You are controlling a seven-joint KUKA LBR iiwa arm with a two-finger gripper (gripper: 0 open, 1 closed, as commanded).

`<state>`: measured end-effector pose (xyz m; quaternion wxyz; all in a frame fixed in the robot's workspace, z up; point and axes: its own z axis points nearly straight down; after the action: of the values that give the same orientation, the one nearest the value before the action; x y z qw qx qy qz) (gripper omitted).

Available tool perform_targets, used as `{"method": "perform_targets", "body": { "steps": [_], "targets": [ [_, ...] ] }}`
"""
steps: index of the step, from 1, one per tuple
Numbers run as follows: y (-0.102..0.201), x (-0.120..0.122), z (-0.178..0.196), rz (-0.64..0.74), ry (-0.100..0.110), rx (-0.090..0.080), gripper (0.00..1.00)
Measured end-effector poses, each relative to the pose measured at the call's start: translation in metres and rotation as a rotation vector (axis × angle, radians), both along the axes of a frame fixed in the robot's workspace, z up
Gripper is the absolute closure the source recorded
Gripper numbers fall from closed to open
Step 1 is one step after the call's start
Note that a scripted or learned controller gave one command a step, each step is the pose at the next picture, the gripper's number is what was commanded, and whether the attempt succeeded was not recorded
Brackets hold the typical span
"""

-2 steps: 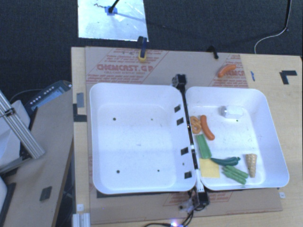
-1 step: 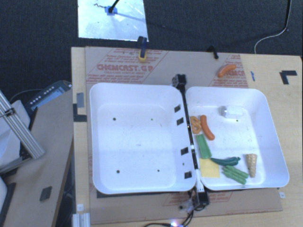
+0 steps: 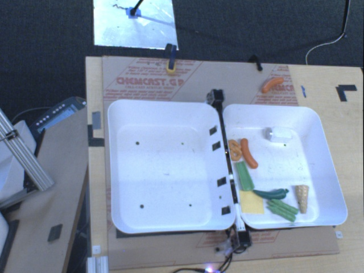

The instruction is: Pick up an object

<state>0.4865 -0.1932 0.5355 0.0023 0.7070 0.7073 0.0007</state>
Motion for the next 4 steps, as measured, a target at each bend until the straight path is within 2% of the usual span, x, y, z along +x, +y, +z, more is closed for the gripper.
{"method": "perform_targets", "body": {
  "steps": [1,2,3,4],
  "targets": [
    [0.032,0.0,-0.163,0.003,0.015,0.006,1.0],
    [0.073,0.007,-0.036,0.008,-0.013,-0.001,1.0],
    [0.069,0.0,-0.014,0.004,-0.002,0.001,1.0],
    [-0.018,-0.001,-0.024,-0.006,0.001,-0.002,1.0]
  ]
}}
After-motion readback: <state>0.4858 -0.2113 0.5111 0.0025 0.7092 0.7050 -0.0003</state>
